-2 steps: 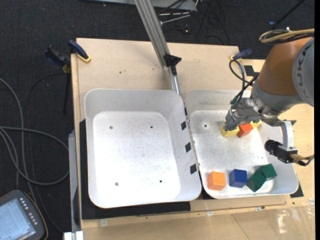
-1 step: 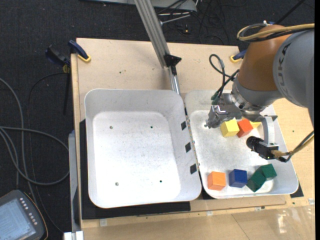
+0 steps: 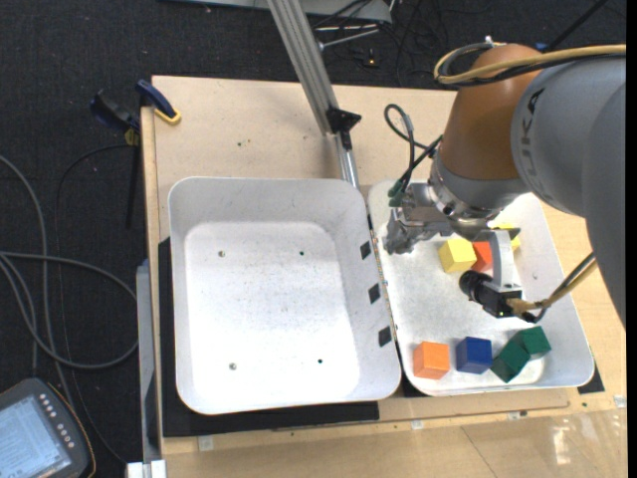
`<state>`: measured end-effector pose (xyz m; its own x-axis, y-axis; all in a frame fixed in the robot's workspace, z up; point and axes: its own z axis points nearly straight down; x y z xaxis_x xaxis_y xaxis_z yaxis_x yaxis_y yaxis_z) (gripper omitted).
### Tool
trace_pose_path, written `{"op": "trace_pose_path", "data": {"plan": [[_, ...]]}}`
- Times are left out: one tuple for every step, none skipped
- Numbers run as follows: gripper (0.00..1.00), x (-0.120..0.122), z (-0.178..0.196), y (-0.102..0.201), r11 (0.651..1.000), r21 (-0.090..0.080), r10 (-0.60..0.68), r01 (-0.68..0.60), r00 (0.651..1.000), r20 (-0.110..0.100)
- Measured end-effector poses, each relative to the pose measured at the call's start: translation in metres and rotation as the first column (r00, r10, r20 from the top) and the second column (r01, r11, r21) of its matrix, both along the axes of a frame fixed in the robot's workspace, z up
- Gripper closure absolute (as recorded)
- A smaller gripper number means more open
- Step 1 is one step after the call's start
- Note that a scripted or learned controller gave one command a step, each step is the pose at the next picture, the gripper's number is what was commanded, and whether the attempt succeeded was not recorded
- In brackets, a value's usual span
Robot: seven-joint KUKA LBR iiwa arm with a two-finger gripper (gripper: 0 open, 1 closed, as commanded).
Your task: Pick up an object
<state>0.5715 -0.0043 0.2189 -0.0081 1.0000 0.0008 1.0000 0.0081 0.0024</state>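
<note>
In the right bin (image 3: 557,366), the yellow block (image 3: 457,255) lies just beside the tool (image 3: 401,235).

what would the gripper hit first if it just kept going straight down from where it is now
Probably the bare white floor of the right bin. The gripper points down near the bin's left wall, and the yellow block sits off to its right. Depth is hard to judge.

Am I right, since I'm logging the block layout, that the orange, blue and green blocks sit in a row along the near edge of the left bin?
Not quite: the camera view shows the orange block, blue block and green block in a row along the near edge of the right bin, not the left bin.
</note>
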Motion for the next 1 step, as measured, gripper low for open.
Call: {"op": "trace_pose_path", "data": {"plan": [[1.00,-0.0027,0.0137,0.0543,1.000,0.002,0.001,-0.001,1.000,0.000]]}}
